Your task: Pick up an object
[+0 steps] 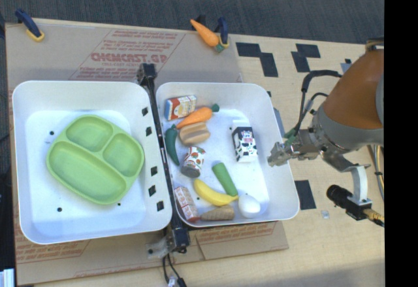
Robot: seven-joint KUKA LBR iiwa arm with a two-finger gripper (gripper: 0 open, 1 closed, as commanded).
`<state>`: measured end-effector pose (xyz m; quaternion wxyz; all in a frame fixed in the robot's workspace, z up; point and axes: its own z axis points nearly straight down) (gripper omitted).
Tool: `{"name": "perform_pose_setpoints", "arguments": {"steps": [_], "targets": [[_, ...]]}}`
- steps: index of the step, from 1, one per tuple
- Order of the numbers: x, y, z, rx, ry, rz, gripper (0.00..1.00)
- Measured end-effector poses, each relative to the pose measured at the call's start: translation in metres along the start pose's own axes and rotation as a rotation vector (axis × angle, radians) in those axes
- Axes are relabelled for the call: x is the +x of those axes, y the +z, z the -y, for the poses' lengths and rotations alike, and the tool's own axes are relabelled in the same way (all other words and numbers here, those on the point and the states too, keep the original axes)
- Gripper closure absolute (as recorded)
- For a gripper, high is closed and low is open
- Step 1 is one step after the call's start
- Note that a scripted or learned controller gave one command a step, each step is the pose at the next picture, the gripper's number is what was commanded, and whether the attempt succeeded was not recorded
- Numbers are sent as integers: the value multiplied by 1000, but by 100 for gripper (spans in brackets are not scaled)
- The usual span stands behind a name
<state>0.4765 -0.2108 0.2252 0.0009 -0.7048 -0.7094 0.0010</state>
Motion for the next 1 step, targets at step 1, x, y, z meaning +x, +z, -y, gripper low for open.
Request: {"name": "perform_pose_setpoints", "arguments": {"steps": [1], "targets": [[-1, -12, -1, -4, 1, 1, 100]]}}
